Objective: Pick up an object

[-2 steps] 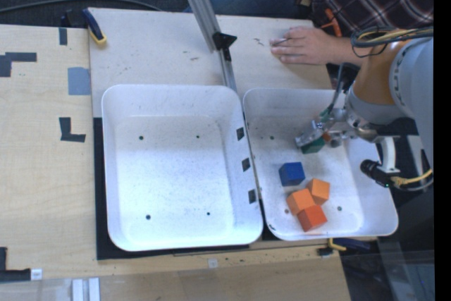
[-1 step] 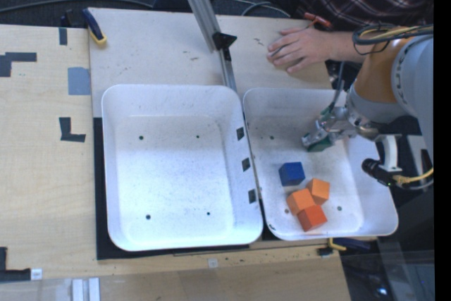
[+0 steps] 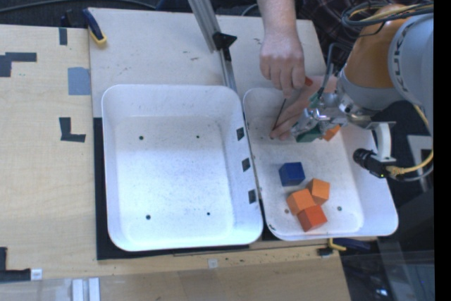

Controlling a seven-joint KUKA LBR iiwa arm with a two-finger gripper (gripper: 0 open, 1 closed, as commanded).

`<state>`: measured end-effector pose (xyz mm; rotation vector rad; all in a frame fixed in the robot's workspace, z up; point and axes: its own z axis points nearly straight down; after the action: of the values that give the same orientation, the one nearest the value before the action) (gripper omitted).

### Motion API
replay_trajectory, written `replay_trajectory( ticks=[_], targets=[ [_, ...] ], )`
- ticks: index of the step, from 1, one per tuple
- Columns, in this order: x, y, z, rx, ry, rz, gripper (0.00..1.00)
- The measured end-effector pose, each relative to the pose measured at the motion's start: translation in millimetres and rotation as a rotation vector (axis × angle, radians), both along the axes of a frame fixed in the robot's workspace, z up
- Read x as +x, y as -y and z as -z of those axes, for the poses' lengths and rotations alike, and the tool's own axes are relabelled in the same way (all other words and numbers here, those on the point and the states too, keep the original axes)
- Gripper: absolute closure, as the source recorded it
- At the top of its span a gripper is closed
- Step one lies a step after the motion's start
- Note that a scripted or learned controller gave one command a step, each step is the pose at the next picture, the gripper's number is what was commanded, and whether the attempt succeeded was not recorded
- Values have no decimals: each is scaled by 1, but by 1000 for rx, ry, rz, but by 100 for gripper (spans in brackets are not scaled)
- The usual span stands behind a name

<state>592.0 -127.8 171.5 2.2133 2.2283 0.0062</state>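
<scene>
So, camera view: arm comes in from the right w/ the gripper [image 3: 318, 122] down in the upper part of the right bin [image 3: 366, 222], right over a small cluster of stuff, something green [image 3: 307, 136] and an orange bit [image 3: 331, 132] just beside it. Can't tell how the jaws stand tbh, too cluttered there. A person's hand [image 3: 283, 70] reaches in from the top, fingertips touching the bin floor next to the gripper. Blue cube [image 3: 292, 173] and three orange blocks [image 3: 308, 206] sit loose nearer the front. Left bin [image 3: 116, 151] has nothing being worked on. Progress imo: nothing visibly lifted yet, the grab + lift are both left to do
</scene>
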Motion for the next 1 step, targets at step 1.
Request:
replay_trajectory(
  ticks=[1],
  targets=[
    [14,-102,-21,1,-3,-3,100]
  ],
)
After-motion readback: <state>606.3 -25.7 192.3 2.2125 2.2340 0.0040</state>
